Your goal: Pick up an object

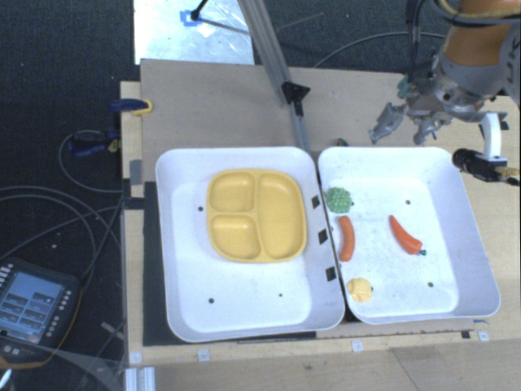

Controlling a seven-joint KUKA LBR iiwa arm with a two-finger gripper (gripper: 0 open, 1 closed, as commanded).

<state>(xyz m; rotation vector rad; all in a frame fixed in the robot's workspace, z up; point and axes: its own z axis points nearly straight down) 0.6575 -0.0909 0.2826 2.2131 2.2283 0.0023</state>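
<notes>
Tan counter (pixel 220 104) over dark carpet, cables and a pendant off to the left. Left bin (pixel 244 308) carrying a yellow divided plate (pixel 256 216). Right bin (pixel 456 218) with broccoli (pixel 339 199) and sausage (pixel 347 238) hugging its left wall, yellow bit (pixel 359 289) near the front edge, carrot (pixel 405 235) out in the open middle. Gripper (pixel 405 125) spread wide, pinching nothing, just past the back rim.

A plate (pixel 256 216) is sitting in the left bin (pixel 187 300). In the right bin (pixel 456 300), a broccoli (pixel 339 199), sausage (pixel 347 238), carrot (pixel 404 235) and small ball (pixel 359 289) are lying. My hand (pixel 404 125) is hanging behind that bin.
</notes>
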